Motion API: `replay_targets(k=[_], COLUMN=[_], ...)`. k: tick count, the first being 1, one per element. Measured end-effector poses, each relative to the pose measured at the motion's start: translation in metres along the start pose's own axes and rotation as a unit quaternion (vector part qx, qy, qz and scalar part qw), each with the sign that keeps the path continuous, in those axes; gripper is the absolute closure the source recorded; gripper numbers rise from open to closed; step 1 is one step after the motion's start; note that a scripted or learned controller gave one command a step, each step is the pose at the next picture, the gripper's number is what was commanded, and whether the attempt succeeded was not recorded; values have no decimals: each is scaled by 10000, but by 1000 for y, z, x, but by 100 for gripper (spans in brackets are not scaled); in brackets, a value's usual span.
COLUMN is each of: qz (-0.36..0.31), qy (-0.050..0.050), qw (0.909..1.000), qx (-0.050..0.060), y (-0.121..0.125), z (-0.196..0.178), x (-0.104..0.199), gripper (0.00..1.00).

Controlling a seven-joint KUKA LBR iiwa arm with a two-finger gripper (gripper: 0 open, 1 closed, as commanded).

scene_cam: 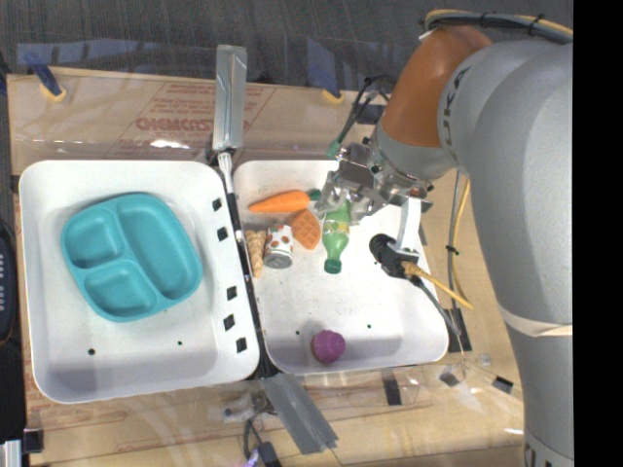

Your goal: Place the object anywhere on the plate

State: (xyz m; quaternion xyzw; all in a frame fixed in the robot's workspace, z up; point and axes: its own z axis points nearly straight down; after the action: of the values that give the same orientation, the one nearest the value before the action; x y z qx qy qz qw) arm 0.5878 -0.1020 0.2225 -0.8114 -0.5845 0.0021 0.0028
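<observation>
The arm [506,163] reaches into the right bin [389,329], while the teal plate [131,256] sits in the left bin [58,358]. Its jaws hover right over the green bottle [335,243] beside the carrot [280,201], can't tell if they're apart or together

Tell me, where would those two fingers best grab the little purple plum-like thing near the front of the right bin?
Probably across the middle of the small round purple toy fruit, coming straight down from above. It looks about equally round all over, so any pinch direction should do. It sits alone, but close to the right white bin's front wall, so fingers closing left to right would likely keep clear of that wall.
</observation>
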Motion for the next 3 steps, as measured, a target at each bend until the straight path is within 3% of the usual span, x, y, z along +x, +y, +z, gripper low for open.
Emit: replay_targets(k=[1,2,3], qz=[-20,-213,-1227], qy=[-5,4,-5], qw=[10000,9998,9924], qx=[17,-7,-24], y=[-103,-73,-67], z=[34,33,-2], x=[37,126,189], gripper=[100,100,100])
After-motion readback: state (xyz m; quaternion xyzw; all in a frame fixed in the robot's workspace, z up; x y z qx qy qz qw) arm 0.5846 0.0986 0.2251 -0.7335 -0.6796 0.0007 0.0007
